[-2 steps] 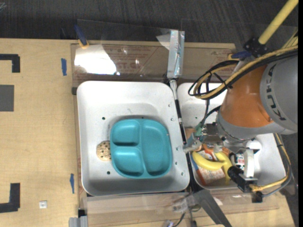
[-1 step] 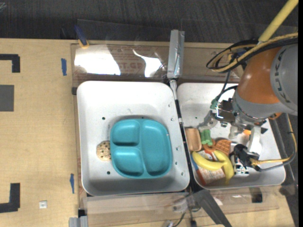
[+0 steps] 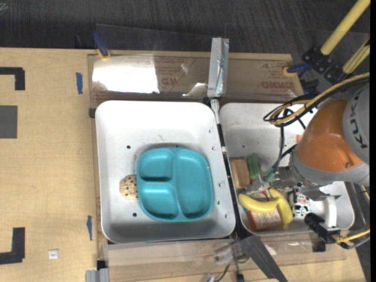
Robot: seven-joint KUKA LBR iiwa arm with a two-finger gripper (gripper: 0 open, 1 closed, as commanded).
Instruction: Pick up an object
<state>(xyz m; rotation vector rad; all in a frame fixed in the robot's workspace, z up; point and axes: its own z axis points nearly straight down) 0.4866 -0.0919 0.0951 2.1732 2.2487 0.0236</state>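
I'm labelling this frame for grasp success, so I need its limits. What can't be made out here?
- Gripper, camera view: the arm's orange band covers it from above, so its finger state and any hold are unreadable.
- Right bin: the arm hides much of its floor.
- Jar under the banana: label too small to read.
- Cookie in the left bin: partly tucked behind the teal tray.
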